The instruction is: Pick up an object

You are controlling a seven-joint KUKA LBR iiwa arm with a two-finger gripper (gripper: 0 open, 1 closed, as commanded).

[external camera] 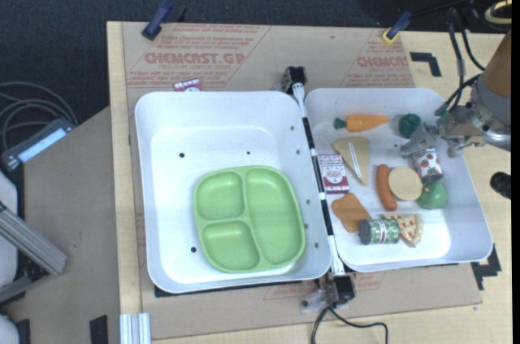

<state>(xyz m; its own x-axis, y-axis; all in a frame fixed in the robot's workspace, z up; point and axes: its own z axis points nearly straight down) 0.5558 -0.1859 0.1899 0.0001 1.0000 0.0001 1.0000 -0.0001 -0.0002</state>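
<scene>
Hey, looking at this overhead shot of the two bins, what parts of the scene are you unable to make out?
- Gripper, camera view: small and blurred over the right bin; whether it holds anything is unreadable.
- Arm: cut off by the right edge.
- Small printed packet: partly hidden under the gripper; label too small to read.
- Card on the divider: print too small.
- Green tray: fully visible in the left bin.

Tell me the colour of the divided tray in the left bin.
Light green; the divided tray shows plainly in the camera view.
</scene>
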